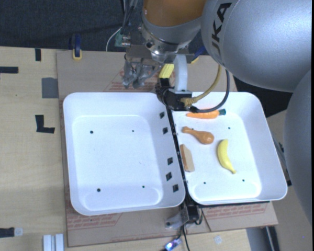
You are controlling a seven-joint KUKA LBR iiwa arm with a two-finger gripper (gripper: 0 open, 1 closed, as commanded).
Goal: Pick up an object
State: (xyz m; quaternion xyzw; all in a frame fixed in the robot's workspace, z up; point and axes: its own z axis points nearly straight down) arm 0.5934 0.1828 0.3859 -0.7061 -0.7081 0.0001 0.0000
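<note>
Two shallow white bins sit side by side on the bench; the left bin (115, 156) holds nothing visible, the right bin (251, 187) holds four items. A carrot (201, 115) lies near the far rim, a brown drumstick-shaped toy (199, 135) just below it, a yellow banana (225, 156) toward the right, and a tan wooden block (187, 157) beside the divider. The gripper (137, 73) hangs beyond the far edge of the left bin, above brown cardboard (94, 75), nothing between its fingers; whether they are apart or together, cannot tell.
</note>
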